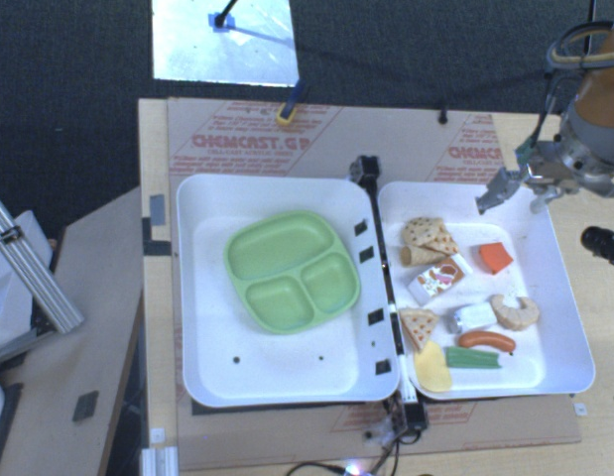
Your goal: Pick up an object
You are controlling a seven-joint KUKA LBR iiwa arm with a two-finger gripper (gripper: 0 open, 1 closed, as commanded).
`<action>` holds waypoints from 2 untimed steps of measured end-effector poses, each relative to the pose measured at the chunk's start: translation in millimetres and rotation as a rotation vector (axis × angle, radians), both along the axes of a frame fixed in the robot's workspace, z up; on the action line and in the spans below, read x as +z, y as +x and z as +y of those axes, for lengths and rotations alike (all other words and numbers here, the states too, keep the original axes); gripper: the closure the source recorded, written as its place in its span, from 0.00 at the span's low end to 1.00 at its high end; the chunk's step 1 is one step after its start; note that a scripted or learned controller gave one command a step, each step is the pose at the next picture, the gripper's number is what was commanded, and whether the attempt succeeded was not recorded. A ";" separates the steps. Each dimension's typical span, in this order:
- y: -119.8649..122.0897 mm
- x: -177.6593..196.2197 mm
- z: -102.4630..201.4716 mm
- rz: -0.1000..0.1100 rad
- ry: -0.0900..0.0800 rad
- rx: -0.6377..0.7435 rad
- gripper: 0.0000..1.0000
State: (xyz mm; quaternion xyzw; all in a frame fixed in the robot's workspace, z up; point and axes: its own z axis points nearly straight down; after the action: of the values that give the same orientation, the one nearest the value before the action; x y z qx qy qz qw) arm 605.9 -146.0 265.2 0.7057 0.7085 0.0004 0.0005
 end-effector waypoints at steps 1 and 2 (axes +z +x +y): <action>3.9 -57.3 -7.9 0.003 0.000 -0.003 0.00; -4.3 -110.8 -14.0 0.004 0.000 -0.003 0.00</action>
State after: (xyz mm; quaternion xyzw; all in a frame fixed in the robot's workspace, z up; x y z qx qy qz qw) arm 601.6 -160.1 154.4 0.7067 0.7075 -0.0008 -0.0010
